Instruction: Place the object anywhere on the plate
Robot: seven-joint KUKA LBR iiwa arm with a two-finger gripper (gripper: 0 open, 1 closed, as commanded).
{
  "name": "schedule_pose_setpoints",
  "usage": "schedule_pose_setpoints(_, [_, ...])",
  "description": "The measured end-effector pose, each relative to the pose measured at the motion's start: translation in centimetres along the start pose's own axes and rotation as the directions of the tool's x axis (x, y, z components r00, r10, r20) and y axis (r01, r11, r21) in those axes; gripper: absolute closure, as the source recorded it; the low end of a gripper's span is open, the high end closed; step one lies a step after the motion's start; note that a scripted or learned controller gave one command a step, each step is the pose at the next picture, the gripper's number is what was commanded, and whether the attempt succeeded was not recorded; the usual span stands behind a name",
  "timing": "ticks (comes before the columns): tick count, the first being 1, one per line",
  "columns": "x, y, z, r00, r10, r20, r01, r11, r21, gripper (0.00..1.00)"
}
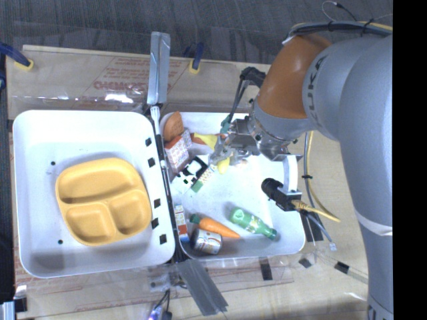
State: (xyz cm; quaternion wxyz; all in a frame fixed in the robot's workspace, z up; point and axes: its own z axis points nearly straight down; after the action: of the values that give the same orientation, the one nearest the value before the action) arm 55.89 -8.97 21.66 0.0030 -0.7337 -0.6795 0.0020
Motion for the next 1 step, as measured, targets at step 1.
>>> schedule_pose_setpoints(1, [7.24,8.53,-2.73,0.995,0.102,0.002,-0.102,0.995,-0.003,1.0])
